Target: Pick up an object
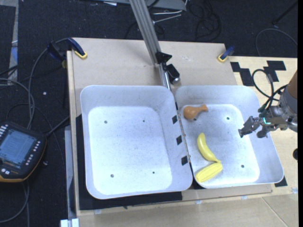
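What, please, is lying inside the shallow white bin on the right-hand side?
The right white bin holds a brown drumstick-shaped toy, a yellow banana and a yellow corn cob. The dark two-finger gripper hangs over its right side, covering a patch of floor.

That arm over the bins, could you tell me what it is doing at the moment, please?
The robot arm reaches in from the right, with its end effector over the right side of the right bin. Nothing shows between its fingers. In that bin lie a banana, a yellow corn cob and an orange-brown drumstick-shaped piece, all untouched. The left bin sits alongside.
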Controlling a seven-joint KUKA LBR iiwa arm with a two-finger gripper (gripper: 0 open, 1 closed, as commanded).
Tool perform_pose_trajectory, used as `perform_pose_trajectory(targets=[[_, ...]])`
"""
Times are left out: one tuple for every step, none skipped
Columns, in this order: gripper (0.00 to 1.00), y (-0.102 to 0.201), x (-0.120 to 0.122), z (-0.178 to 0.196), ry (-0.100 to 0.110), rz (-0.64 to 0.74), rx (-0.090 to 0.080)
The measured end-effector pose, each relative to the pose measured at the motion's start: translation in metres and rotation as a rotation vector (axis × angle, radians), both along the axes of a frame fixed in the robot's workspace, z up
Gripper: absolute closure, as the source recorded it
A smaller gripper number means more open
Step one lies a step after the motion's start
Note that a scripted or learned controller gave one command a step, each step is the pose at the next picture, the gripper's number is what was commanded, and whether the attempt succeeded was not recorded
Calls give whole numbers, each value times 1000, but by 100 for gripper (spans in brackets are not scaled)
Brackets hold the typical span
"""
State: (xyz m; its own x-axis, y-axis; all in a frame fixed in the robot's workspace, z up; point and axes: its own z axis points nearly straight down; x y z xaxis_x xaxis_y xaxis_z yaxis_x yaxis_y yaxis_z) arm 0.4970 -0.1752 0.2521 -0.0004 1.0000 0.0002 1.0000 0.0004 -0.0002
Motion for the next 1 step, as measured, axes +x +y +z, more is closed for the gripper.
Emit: perform_pose_trajectory(targets=[[0,0,0,0,0,0,0]])
